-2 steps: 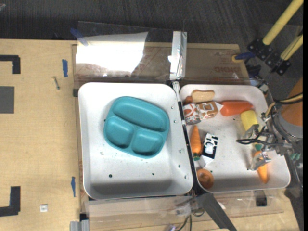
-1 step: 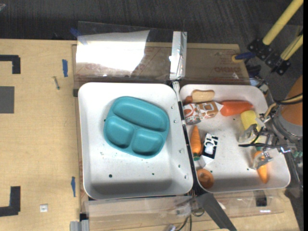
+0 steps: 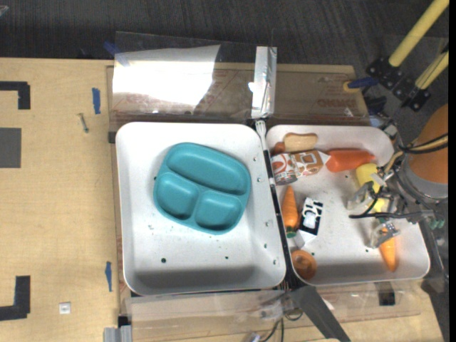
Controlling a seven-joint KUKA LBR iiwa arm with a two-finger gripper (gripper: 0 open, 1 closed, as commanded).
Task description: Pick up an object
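Two white bins sit side by side on the counter. Left bin [image 3: 135,212] holds a teal divided plate [image 3: 201,186]. Right bin [image 3: 342,262] holds the candidates: carrot [image 3: 289,209], second carrot [image 3: 389,251] at near right, orange-and-white packet [image 3: 298,166], black-and-white card [image 3: 311,216]. Gripper [image 3: 372,206] is low at the bin's right side, beside a yellow item [image 3: 365,173]; cannot tell its state. Judgement: nothing lifted yet; grasp and lift remain. Print on packet and card too small to read.
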